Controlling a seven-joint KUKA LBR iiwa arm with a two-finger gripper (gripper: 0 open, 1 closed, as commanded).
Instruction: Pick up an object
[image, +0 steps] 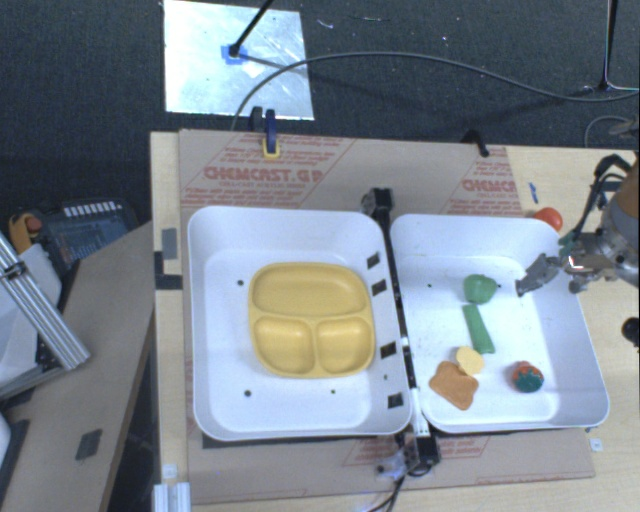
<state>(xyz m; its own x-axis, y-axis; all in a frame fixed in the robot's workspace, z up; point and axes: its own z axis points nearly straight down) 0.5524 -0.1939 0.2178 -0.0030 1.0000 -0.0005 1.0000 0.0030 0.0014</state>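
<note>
Gripper (545, 272) hangs over right bin (585, 345) at its 2 o'clock edge; whether it is clenched or released cannot be told, nothing seen in it. Nearest object: green piece (480, 289), at 9 o'clock from it. Should descend centered, squarely. Board under bins reads "CHEMCAST GP".

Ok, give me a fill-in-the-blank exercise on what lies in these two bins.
1. The yellow divided tray lies in the ____ bin.
2. The tray has ____ compartments.
3. The long green piece lies in the ____ bin, near the yellow disc.
4. The gripper hangs at that bin's ____ edge.

Missing words: left; three; right; right
</note>
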